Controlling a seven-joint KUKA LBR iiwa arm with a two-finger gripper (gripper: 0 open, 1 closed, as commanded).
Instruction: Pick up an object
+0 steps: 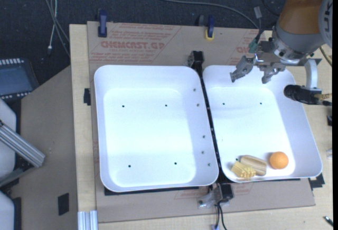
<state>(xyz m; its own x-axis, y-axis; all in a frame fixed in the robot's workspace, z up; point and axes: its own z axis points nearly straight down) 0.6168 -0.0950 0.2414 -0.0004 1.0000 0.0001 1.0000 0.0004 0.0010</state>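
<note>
Grey two-finger gripper (pixel 252 73) hangs spread and empty over the right white bin's (pixel 296 118) far edge; orange ball (pixel 279 160) near corner, unpicked

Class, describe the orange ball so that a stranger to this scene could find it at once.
Start at the right-hand white bin of the two. Look to its near right corner, where three small things lie together. The orange ball is the rightmost, round and plain orange, unlike the long tan bun and knobbly yellow corn beside it.
</note>
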